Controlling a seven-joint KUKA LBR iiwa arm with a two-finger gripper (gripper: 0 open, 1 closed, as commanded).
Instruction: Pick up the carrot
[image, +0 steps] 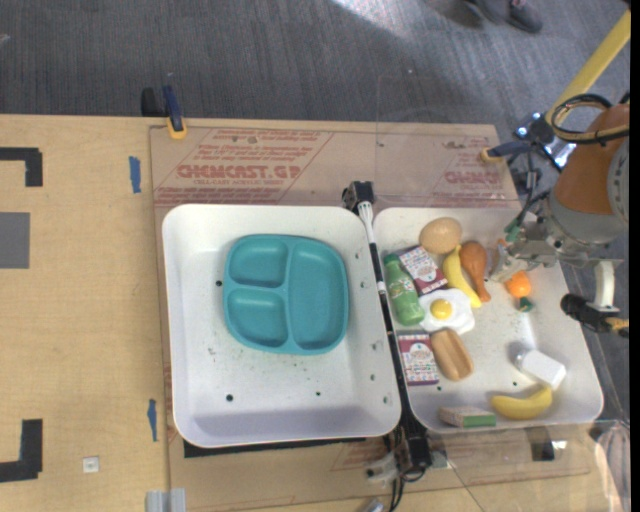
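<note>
Banana (521, 403) below carrot (474, 268)

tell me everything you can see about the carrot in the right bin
The carrot is a small bright orange toy, plastic by its look, with a short green tip pointing down toward the near edge. It sits on the floor of the right bin near its far right side, apart from the other food items. The end effector is just above it in the view; whether they touch is unclear.
</note>
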